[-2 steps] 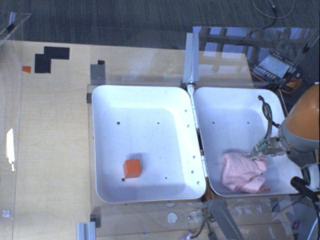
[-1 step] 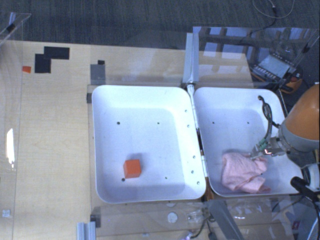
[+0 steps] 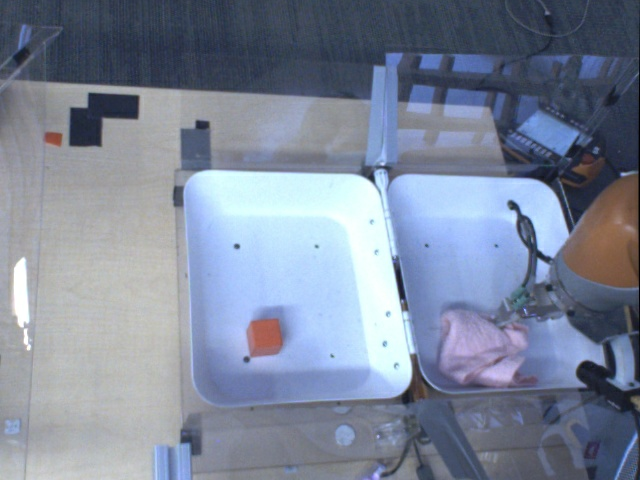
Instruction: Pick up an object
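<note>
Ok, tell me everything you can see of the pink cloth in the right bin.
The pink cloth is a pale pink, soft-looking fabric, crumpled into a loose heap with folds across it. It lies on the floor of the right bin, near the front wall. The gripper is at its upper right edge, seemingly touching it; a grasp isn't clear.

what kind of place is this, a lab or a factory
Most likely a robotics lab test bench. Two white bins sit side by side on a wooden bench, holding an orange block and a pink cloth, with the arm's gripper reaching in and loose cables nearby.
</note>
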Controlling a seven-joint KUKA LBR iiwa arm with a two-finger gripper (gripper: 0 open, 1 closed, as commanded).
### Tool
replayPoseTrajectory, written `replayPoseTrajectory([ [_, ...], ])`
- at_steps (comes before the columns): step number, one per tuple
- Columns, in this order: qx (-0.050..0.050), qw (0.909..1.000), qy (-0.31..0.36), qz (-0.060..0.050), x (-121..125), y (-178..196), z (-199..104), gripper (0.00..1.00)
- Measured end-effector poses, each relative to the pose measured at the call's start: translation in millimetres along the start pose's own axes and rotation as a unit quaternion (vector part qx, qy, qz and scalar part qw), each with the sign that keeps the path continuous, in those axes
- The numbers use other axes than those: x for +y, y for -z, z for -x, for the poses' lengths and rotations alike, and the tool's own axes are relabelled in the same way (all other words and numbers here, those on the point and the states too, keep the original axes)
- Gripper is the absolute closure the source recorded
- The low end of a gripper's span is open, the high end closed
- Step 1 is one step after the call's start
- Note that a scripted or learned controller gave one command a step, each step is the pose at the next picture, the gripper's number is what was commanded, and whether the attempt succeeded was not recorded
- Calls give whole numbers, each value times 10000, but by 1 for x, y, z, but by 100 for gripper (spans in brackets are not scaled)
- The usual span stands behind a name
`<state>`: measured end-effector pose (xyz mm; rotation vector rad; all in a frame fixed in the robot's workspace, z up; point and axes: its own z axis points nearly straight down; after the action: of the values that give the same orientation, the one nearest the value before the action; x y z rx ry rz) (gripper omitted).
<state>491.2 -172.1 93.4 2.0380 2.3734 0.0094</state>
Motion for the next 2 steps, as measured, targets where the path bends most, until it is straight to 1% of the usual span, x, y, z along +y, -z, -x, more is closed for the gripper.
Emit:
replayPoseTrajectory([
  [1,-11,9960,887,51,43,-1,-60,0],
  [2,24,10000,-41,-38,63,22,-36,0],
])
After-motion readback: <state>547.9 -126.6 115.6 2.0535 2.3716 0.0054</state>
